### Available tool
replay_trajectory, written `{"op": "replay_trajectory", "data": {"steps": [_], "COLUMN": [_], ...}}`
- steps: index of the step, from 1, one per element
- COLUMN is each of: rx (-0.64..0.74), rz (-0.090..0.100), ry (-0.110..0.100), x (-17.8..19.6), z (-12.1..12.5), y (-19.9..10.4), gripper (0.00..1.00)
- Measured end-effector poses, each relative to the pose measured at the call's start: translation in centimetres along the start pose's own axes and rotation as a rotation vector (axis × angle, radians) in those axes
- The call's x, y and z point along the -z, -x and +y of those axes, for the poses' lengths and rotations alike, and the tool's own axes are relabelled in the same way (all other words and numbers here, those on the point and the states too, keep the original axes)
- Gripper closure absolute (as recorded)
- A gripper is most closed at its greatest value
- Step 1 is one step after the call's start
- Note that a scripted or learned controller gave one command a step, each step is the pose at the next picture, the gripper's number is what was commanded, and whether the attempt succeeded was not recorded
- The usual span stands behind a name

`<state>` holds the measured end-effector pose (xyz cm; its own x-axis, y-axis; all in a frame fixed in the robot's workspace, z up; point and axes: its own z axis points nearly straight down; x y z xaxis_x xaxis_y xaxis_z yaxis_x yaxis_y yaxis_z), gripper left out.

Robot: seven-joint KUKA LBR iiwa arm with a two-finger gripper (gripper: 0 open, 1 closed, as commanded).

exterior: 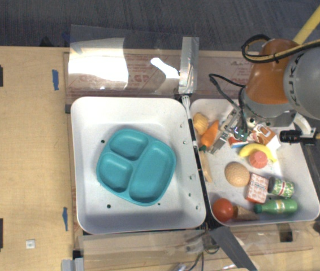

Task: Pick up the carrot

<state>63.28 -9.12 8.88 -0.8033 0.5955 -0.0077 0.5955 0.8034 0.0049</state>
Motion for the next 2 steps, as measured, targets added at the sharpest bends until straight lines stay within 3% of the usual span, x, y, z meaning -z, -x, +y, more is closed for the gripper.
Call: {"op": "replay_trajectory", "data": {"steps": [1, 2], "rx": [-0.348, -0.787], "rz": [0.012, 0.0], "ry": [-0.013, 0.001], "x": [0.0, 10.0], "z": [1.0, 6.4], "y": [1.6, -0.1], "gripper": [0.0, 0.0]}}
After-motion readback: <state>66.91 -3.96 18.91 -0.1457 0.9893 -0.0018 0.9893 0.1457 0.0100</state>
